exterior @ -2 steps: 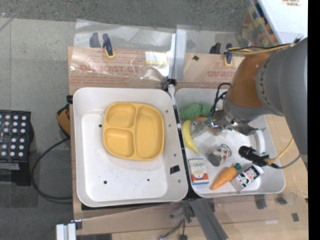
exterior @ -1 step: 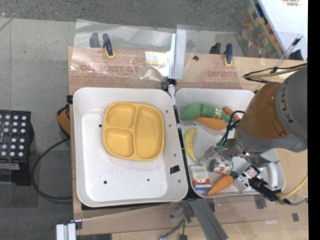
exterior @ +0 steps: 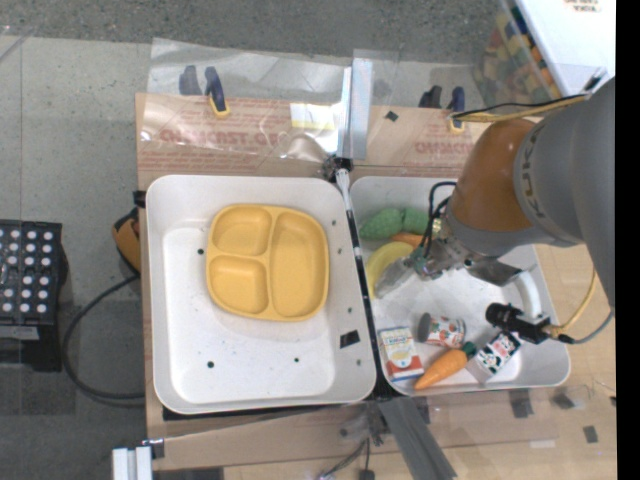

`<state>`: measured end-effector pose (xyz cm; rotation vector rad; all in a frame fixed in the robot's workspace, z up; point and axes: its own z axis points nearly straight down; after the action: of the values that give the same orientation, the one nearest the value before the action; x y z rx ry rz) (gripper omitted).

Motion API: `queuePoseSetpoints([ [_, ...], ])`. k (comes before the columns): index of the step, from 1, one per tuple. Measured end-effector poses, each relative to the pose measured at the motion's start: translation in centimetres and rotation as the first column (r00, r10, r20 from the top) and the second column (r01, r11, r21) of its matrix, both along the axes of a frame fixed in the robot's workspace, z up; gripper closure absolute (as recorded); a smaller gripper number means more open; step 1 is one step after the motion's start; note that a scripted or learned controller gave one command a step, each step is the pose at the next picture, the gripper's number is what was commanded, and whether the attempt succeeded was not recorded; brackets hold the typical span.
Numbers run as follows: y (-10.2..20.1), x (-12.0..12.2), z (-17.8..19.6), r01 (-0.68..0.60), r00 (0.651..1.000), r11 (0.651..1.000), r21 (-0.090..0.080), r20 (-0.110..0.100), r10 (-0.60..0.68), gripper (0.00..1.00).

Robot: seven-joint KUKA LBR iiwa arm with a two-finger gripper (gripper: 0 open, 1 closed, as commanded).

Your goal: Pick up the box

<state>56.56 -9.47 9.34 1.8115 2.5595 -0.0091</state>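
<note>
Because the arm hides its tip, we cannot tell the state of the gripper (exterior: 425,265), poised above the banana (exterior: 385,261). We locate the box (exterior: 399,353) at its six o'clock, beside the carrot (exterior: 443,366).

Grey arm (exterior: 585,163) w/ orange band (exterior: 490,183) above wrist, black cable (exterior: 436,208) looped alongside.
</note>
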Motion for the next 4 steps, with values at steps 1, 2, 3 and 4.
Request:
queuePoseSetpoints([
  [1,-5.4,-8.7,0.0,0.168,0.986,0.986,0.005,-0.001,-0.168,0.0],
  [2,0.7,-8.6,3.5,0.094,0.996,0.996,0.008,-0.004,-0.094,0.0],
  [3,0.2,-2.9,5.4,0.043,0.999,0.999,0.007,-0.003,-0.043,0.0],
  [4,-3.8,-8.7,0.0,0.402,0.916,0.916,0.006,-0.002,-0.402,0.0],
])
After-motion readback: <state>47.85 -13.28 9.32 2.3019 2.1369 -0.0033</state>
